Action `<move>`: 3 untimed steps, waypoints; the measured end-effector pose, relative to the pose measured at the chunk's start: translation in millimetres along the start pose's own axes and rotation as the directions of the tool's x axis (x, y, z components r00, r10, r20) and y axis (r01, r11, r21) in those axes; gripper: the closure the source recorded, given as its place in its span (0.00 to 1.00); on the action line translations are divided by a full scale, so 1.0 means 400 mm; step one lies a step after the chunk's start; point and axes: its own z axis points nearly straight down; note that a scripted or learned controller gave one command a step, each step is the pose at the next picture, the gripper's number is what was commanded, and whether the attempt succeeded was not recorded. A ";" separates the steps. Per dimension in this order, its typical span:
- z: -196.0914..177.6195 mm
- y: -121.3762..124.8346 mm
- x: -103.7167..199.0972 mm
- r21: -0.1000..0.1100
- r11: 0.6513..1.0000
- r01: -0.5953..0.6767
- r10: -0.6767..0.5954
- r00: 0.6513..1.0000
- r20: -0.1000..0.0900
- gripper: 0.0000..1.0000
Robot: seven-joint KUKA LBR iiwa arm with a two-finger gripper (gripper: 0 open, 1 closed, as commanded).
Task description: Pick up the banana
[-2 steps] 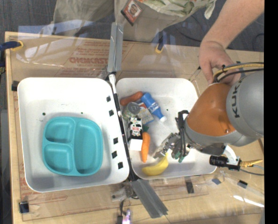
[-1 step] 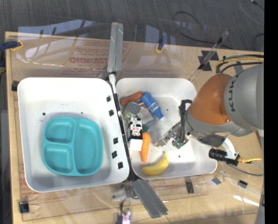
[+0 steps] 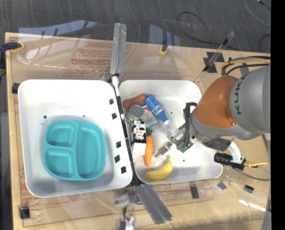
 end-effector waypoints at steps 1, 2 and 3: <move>0.000 -0.057 0.050 -0.001 0.996 0.092 -0.092 0.996 -0.001 0.00; -0.016 -0.054 0.048 0.000 0.995 0.095 -0.095 0.995 -0.003 1.00; -0.016 -0.055 0.048 0.000 0.995 0.095 -0.095 0.995 -0.003 0.00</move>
